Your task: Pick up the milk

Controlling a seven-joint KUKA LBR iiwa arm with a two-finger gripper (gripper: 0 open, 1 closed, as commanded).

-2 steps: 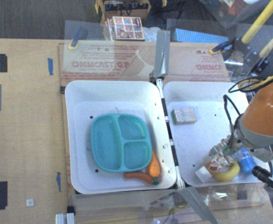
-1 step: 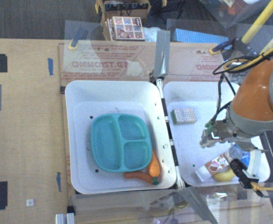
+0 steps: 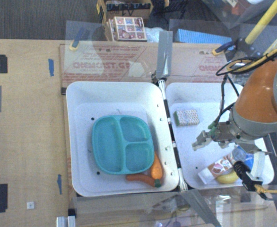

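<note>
Lying at the near edge of the right bin (image 3: 186, 94), a small milk carton (image 3: 217, 168) is resting on its side, touching a yellow banana (image 3: 227, 178) just beside it. Above and slightly left of the carton, the gripper (image 3: 203, 140) is hanging over bare bin floor, its fingers spread apart and pinching nothing. A speckled sponge (image 3: 187, 117) is sitting toward the far side of the same bin. Over in the left bin (image 3: 77, 126), a teal divided plate (image 3: 123, 144) is lying flat, with an orange carrot (image 3: 156, 166) leaning at its near right corner.
</note>
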